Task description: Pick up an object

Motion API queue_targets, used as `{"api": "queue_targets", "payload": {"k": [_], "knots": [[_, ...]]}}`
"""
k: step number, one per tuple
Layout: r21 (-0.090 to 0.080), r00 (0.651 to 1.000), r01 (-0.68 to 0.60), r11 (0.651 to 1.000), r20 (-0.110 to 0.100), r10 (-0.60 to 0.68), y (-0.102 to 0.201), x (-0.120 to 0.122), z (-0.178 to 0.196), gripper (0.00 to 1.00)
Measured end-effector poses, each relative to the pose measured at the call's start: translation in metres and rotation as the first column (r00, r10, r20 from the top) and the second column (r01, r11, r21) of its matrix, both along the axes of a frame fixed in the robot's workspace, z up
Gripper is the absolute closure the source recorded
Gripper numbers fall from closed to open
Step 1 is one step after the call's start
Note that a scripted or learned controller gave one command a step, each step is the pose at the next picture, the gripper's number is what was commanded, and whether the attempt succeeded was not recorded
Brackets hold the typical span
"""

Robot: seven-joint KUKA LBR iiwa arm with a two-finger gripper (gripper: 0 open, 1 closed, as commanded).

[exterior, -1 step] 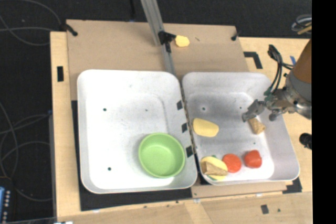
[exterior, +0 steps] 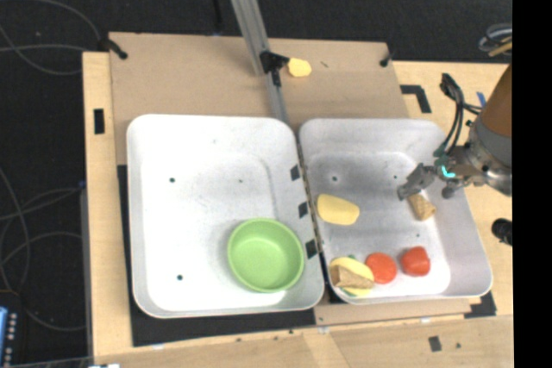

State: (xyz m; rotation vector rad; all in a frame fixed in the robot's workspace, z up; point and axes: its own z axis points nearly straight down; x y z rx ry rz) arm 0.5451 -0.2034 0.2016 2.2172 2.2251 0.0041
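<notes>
Two shallow white bins sit side by side on the tan table (exterior: pixel 198 82). The left bin (exterior: pixel 172 159) holds a round green bowl (exterior: pixel 265 254). The right bin (exterior: pixel 371 151) holds a smooth yellow lump (exterior: pixel 337 209), two red rounded pieces (exterior: pixel 380 267) (exterior: pixel 416 261) and a yellow and tan piece (exterior: pixel 352 276). The gripper (exterior: pixel 423 190) has its fingers spread above a small tan chunk (exterior: pixel 422 206), seemingly touching it; a grasp is not clear.

My tool (exterior: pixel 423 188) is hovering over the right bin (exterior: pixel 388 142), its fingers spread around a small tan piece (exterior: pixel 422 206) lying just below it. Beyond that piece, two red items (exterior: pixel 415 261) are sitting; the green bowl (exterior: pixel 265 254) is lying far off.
</notes>
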Motion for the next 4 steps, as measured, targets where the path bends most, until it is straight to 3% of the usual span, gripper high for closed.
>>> {"api": "queue_targets", "payload": {"k": [1,2,3,4], "knots": [[-0.003,1.0,0.003,1.0,-0.007,-0.003,0.001,0.0,-0.063,0.0],[0.0,1.0,0.002,1.0,-0.002,-0.002,0.002,0.001,-0.1,0.0],[0.002,1.0,0.005,1.0,0.001,-0.005,0.002,0.002,-0.089,1.0],[-0.004,1.0,0.006,1.0,0.005,-0.006,-0.01,0.003,-0.033,1.0]]}}
